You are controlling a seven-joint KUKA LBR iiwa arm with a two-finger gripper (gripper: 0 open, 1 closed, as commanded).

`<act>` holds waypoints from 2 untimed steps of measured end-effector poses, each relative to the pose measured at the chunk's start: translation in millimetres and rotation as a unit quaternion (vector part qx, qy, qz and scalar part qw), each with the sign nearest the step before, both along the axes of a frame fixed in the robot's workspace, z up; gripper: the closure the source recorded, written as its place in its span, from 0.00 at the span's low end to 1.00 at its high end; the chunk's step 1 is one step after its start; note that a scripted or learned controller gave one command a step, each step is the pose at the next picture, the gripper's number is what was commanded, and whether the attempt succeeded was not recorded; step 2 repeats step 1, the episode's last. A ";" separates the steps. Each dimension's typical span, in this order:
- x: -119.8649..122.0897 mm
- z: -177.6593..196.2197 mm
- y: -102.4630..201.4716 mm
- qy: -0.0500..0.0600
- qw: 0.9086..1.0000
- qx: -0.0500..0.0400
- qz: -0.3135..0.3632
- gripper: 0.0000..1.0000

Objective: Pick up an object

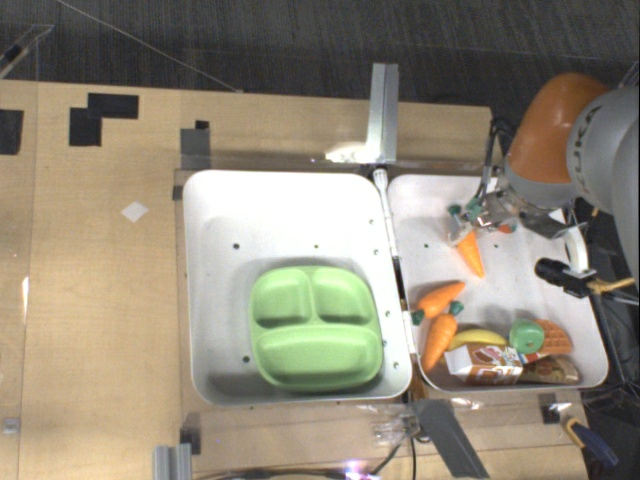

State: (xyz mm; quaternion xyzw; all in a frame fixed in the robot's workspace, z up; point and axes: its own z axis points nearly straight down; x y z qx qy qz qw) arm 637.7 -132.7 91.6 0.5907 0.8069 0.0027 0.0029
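Observation:
My gripper (480, 213) is low over the far part of the right bin (520, 278), under the orange wrist band. An orange toy carrot (470, 253) is right below it, its thick end up against the gripper and its tip pointing toward the near side. A small teal piece (455, 209) shows beside the gripper at the carrot's top end. I cannot make out whether the carrot is held or lies on the bin floor.
Along the right bin's near side lie two more carrots (440, 296) (437, 340), a banana (478, 338), a green round toy (526, 336), a brown waffle-like piece (556, 340) and a carton (490, 370). A green divided plate (315, 326) sits in the left bin (230, 228).

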 end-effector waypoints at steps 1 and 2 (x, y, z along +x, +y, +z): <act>-9.2 95.4 77.8 0.000 1.000 0.000 -0.031 1.00; -9.2 95.4 77.8 0.000 1.000 0.000 -0.031 1.00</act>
